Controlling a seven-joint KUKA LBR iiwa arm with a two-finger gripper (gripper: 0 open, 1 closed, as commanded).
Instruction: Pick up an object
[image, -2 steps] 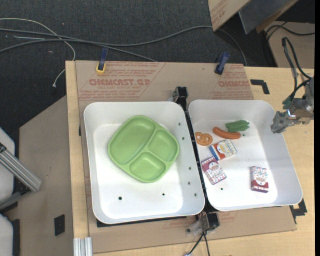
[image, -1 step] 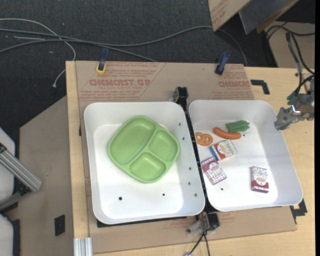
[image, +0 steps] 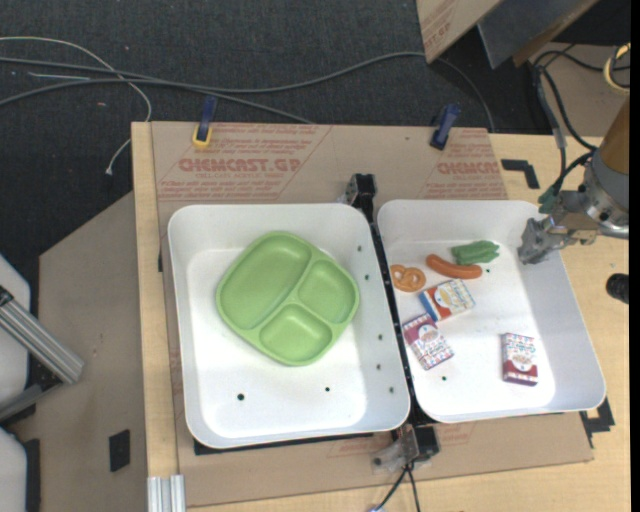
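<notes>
Two white bins (image: 200, 400) are seen on the tabletop (image: 160, 300). The claw (image: 535, 243) is poised over the right bin's rim; whether it is open cannot be told.

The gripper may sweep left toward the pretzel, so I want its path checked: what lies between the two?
In the camera view, between the gripper and the pretzel lie a green item and an orange sausage, touching each other.
</notes>
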